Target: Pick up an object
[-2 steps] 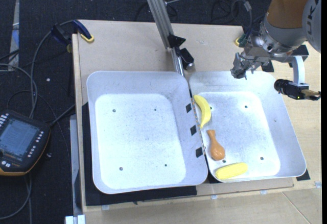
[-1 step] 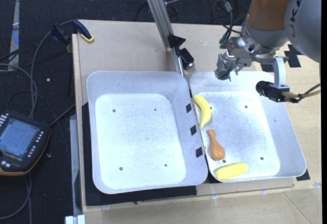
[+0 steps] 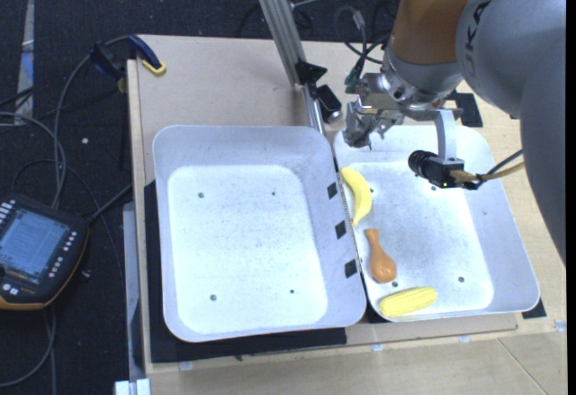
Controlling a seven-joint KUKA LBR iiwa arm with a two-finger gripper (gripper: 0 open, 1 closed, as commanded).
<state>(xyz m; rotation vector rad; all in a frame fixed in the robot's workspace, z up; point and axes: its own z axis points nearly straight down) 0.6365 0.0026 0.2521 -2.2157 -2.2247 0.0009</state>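
The gripper hangs over the far left corner of the right white plastic bin, and I cannot tell its state. The curved yellow toy banana lies just below, not picked up yet.

The tan bench bears two white bins side by side.

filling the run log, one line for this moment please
end effector: above right bin far-left corner | holding: none seen | banana, drumstick, corn: in bin

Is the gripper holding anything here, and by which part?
Nothing visibly held: the gripper hangs above the right white bin's far edge, apart from the yellow banana.
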